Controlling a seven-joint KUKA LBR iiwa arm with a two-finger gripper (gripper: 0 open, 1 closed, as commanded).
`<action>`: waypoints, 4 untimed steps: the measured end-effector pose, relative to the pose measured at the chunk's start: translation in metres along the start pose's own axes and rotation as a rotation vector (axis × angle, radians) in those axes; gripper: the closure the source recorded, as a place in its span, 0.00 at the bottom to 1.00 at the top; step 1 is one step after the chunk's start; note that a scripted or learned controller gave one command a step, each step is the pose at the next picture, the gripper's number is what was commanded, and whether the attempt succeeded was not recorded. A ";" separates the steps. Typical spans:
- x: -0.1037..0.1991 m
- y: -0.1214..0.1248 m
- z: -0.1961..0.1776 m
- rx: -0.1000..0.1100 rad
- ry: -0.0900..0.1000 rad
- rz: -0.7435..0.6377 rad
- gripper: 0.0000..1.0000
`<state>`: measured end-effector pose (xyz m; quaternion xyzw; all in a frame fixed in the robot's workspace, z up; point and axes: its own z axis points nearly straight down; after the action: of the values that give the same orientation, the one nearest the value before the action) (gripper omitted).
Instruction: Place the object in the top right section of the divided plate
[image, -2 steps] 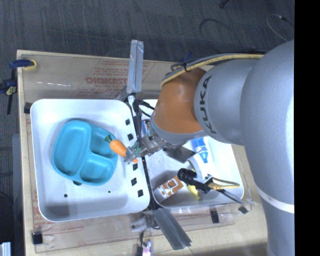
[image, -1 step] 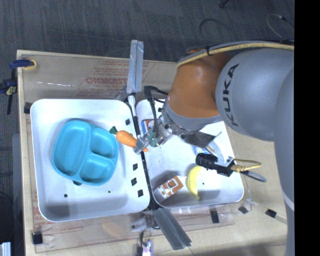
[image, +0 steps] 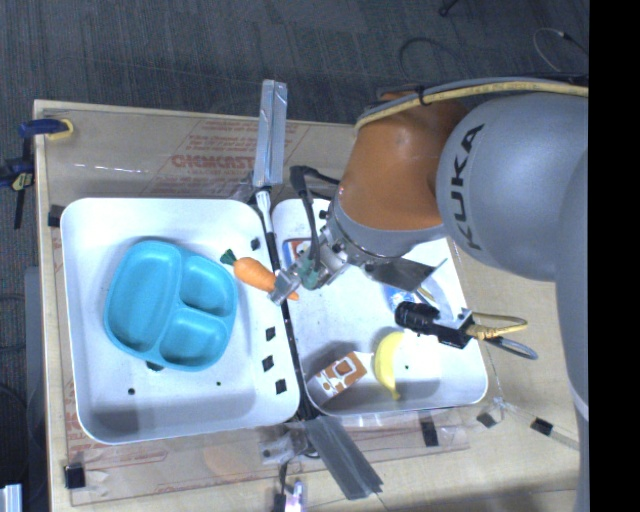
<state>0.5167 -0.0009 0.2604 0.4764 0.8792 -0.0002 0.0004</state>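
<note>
A blue divided plate (image: 170, 305) lies in the left bin (image: 90, 400). A toy carrot (image: 254, 272), orange with a green top, hangs over the left bin's right edge, just right of the plate's upper right section. My gripper (image: 291, 283) reaches in from the right over the wall between the bins and is shut on the carrot's thin end. The arm's grey and orange wrist covers the upper part of the right bin (image: 470, 375).
In the right bin lie a yellow fruit-like piece (image: 387, 362) and a small brown and white box (image: 339, 373) near the front wall. A blue and red packet (image: 295, 247) peeks out beside the gripper. Small black tabs sit along the divider.
</note>
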 end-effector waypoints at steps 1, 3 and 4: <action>0.000 0.000 0.000 0.000 0.000 0.000 0.00; 0.075 0.072 0.149 0.000 0.002 0.652 0.00; 0.079 0.074 0.140 0.002 0.008 0.643 1.00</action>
<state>0.5353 0.1058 0.1207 0.7299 0.6835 0.0012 -0.0035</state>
